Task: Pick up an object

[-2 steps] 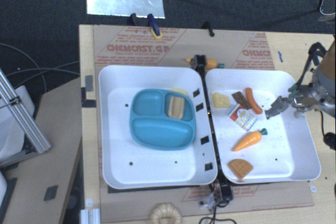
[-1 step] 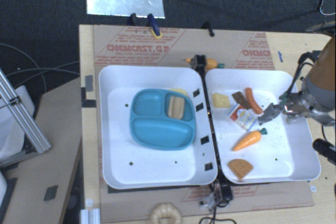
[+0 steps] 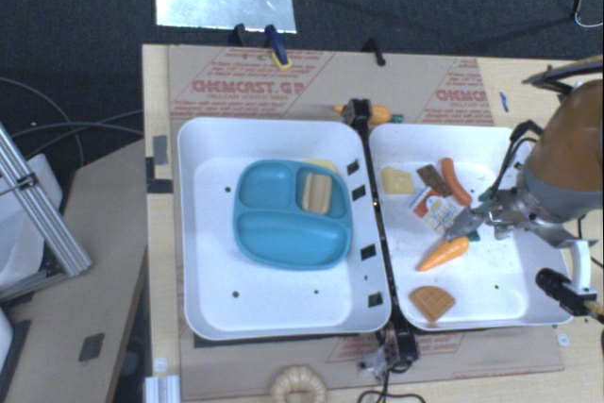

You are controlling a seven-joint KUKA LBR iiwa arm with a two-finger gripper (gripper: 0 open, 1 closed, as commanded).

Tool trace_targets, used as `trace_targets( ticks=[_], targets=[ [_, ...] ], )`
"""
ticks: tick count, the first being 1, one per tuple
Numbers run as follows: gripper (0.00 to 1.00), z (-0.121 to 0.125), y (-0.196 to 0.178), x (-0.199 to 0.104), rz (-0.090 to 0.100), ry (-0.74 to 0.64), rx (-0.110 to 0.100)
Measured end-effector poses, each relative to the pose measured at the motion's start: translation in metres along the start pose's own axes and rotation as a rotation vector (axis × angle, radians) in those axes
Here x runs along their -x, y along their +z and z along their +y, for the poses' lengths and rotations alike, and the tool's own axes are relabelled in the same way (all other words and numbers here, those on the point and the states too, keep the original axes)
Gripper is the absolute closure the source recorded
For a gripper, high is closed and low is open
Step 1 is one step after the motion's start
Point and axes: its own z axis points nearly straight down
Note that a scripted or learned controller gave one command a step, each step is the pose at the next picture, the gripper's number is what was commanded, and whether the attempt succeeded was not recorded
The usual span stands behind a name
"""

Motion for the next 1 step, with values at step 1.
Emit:
trace_targets(
  ticks=[1],
  targets=[
    [0.0, -0.0029, 0.0534, 0.0096, 0.0, 0.0, 0.001]
  ],
)
